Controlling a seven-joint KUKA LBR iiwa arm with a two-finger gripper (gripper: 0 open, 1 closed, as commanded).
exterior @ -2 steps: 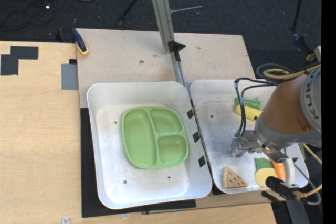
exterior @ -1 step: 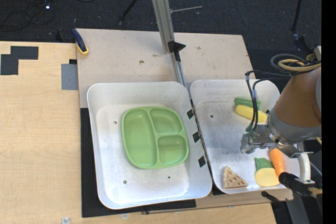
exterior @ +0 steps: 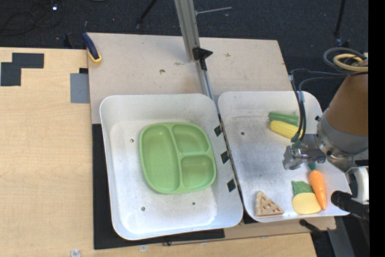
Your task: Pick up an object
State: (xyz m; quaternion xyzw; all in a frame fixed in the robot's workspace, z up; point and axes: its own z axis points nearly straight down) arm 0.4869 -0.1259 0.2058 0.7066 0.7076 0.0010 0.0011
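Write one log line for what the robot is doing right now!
tool: over right bin, holding nothing seen | toy corn, carrot: in right bin | green plate: left bin

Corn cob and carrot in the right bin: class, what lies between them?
In the camera view, the gripper sits between the corn cob and the carrot, over the right bin.

Corn [exterior: 284, 126], carrot [exterior: 318, 188], sandwich wedge [exterior: 267, 204] in right bin [exterior: 252, 147]

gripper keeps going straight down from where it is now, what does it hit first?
Probably bare floor of the right bin. The gripper sits between the corn and the carrot, over neither. Depth is unclear from this slant.
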